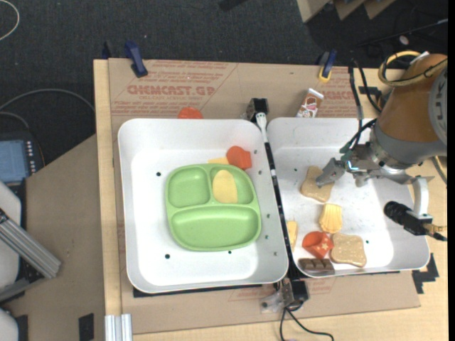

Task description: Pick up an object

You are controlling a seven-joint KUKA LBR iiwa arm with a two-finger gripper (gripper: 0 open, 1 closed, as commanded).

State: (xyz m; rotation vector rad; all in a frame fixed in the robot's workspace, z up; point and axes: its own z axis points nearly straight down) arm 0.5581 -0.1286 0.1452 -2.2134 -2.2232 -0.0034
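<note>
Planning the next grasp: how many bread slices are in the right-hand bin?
2. One bread slice lies near the bin's middle, right beside the gripper. The other slice sits at the front edge, beside a red toy. The arm may hide more.

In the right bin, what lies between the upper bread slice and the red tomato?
In the camera view, a yellow corn piece lies between the upper bread slice and the red tomato.

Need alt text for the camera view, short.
A grey-and-orange robot arm reaches from the right, its claw over the right white bin beside a tan bread-like piece among toy foods. The left bin holds a green divided plate with a yellow piece.
</note>
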